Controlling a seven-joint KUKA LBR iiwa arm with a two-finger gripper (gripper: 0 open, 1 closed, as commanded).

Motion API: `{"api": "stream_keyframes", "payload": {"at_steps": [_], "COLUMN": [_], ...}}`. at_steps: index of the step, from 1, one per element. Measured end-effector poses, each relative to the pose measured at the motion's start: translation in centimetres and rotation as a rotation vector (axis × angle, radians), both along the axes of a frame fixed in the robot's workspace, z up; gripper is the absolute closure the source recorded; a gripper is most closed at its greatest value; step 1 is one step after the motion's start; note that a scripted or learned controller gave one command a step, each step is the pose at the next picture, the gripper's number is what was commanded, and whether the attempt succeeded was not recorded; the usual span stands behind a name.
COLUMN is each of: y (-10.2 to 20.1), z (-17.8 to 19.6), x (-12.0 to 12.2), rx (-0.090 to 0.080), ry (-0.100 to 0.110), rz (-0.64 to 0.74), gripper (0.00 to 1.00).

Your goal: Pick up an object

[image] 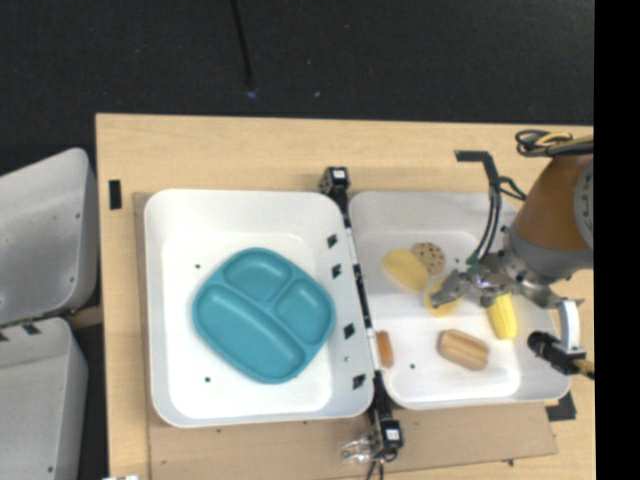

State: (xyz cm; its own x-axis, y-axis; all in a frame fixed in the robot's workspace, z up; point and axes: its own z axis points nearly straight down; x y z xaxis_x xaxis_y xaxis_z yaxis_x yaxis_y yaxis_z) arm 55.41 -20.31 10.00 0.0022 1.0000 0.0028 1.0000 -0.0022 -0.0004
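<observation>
Reaching in from the right edge, the arm [553, 213] is lowering its gripper [452, 290] into the right bin [420, 393]; whether its fingers are gripping anything, I cannot tell. Five small items are lying there: a yellow piece [404, 267], a speckled cookie [431, 256], a corn cob [502, 317], a brown roll [463, 349], and an orange sausage [384, 348]. One teal divided plate [262, 314] is sitting in the left bin [170, 388].

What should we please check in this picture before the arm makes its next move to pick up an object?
1. Objects within reach in the right bin: ok; a yellow corn cob, a brown bread roll, a cookie and a pale yellow piece lie there.
2. Gripper over the right bin: ok, low among the food items.
3. Object held: cannot tell.
4. Small orange piece by the divider: not ok, close against the wall.
5. Left bin: ok, its teal divided plate lies apart from the arm.
</observation>
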Motion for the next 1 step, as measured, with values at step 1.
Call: {"api": "stream_keyframes", "payload": {"at_steps": [1], "y": [-0.15], "z": [1.55], "x": [0.33], "rx": [-0.003], "ry": [-0.012], "rz": [-0.002], "gripper": [1.00]}}
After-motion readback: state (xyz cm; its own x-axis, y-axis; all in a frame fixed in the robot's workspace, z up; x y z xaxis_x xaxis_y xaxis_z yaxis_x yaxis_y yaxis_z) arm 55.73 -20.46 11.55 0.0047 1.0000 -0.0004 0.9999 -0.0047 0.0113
